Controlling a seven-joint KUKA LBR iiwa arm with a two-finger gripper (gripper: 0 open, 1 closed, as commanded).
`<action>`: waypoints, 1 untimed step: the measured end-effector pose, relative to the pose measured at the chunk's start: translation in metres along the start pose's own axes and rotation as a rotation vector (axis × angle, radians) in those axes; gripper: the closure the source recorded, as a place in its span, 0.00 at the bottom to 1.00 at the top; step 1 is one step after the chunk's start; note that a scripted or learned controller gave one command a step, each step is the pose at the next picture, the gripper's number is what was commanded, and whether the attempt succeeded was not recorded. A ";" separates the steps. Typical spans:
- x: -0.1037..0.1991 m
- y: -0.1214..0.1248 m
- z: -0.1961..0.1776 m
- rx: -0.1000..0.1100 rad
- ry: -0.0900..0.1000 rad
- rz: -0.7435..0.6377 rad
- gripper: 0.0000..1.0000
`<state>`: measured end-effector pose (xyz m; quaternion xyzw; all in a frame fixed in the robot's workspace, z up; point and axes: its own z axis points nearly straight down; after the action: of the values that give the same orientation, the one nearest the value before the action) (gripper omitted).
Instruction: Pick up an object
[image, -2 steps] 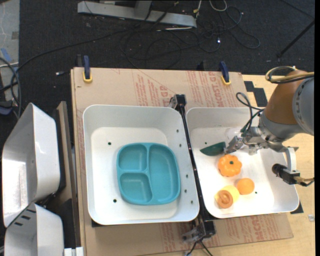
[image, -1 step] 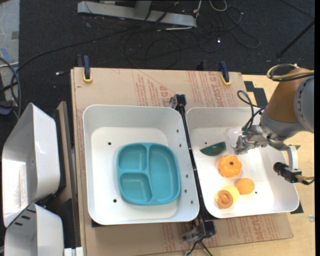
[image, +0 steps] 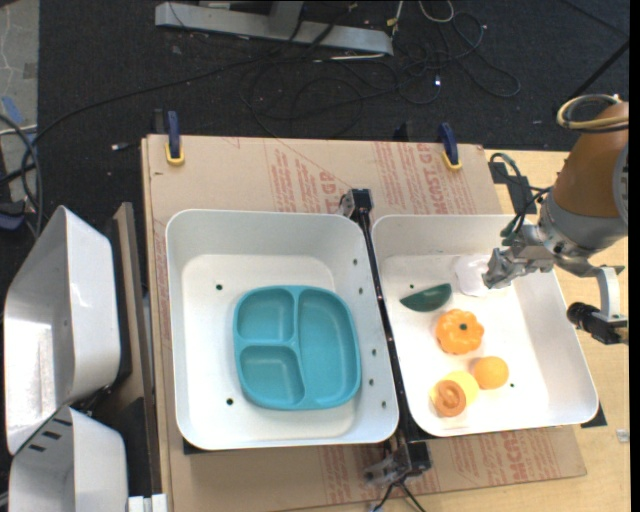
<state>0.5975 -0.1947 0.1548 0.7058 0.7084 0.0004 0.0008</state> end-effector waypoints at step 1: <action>-0.001 -0.008 -0.045 0.002 0.000 0.002 1.00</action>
<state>0.5896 -0.1956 0.1996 0.7064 0.7078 -0.0002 0.0001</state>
